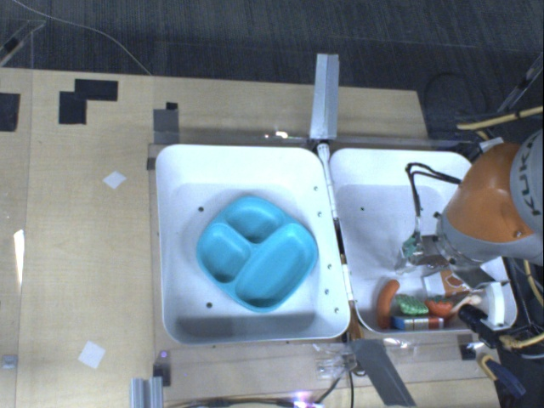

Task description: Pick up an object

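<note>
- Blue sectioned tray (257,252) sits centre-left of frame, filling the left bin (174,185); we judge it wide and shallow, a poor grip target.
- White right bin (374,185) has its small items crowded at lower right: an orange sausage-shaped piece (388,297), a green piece (411,304), a red one (440,307).
- Gripper (425,257) hangs just above that cluster at right of frame; we cannot tell its state, the wrist covers it.
- Risk, as we judge: items touch and hug the bin wall, so a descent may nudge or pinch two.
</note>
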Motion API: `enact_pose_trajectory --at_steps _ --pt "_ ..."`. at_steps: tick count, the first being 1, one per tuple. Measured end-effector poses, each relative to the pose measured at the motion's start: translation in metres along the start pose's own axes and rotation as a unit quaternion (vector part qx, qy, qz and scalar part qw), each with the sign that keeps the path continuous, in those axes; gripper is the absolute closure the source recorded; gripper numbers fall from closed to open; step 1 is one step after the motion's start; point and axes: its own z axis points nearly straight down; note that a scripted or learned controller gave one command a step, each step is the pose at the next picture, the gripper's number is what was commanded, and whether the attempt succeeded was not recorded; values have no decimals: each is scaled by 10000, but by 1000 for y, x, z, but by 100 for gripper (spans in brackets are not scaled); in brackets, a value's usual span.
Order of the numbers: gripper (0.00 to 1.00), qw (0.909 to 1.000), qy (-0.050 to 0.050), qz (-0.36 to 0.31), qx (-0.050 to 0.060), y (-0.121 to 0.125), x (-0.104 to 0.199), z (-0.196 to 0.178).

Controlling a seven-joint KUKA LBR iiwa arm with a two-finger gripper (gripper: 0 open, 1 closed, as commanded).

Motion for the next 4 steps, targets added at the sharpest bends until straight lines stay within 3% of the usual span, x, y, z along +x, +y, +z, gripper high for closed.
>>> enact_pose_trajectory --at_steps 1,2,3,4 --pt "0 10000 0 0 2 0 0 0" --pt "0 9872 43 -1594 52 -5 -11 12" --pt "0 9712 37 -2381 41 -8 -48 13" --pt "0 9759 30 -2182 51 9 -28 13"
